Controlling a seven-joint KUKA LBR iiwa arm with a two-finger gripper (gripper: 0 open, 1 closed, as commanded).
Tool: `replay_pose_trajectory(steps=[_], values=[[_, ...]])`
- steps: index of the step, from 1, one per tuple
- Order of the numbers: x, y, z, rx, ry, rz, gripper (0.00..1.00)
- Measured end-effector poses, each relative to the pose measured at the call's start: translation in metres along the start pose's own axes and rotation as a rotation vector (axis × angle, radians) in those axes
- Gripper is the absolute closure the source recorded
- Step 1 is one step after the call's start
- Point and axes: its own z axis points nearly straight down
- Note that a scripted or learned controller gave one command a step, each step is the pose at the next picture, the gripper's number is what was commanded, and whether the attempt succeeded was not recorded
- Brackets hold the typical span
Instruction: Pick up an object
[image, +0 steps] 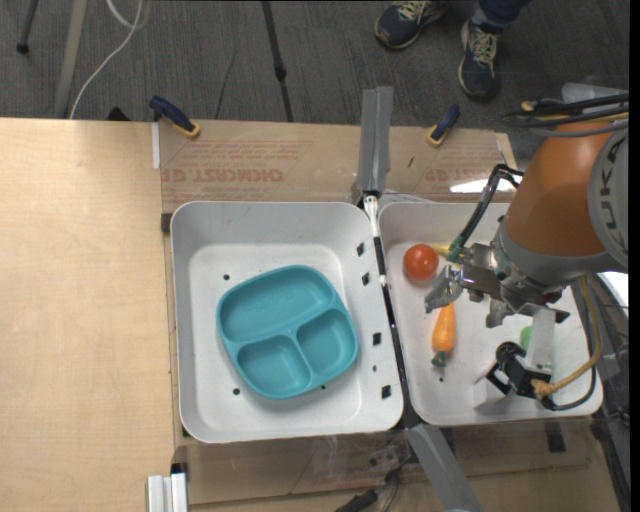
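Carrot (443, 329), orange and tapered, lies in the right bin (430, 400) beside a red tomato (421, 262); tool (470, 290) state unclear.

Teal divided plate (288, 331) in left bin (190, 300); tomato (421, 262) and carrot (444, 328) in right bin (430, 400) near the hand (470, 295)

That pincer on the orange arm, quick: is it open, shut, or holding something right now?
Pincer: cannot be told whether it is open or closed. It sits in the right bin, just above the carrot and beside the tomato; nothing visibly held.
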Motion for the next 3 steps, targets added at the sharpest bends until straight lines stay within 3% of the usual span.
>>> replay_pose_trajectory(steps=[1, 2, 3], values=[[0.074, -0.009, 0.026, 0.0, -0.001, -0.183, 0.0], [0.174, -0.042, -0.034, -0.003, -0.001, -0.139, 0.0], [0.142, -0.026, -0.007, 0.0, -0.002, -0.371, 0.0]])
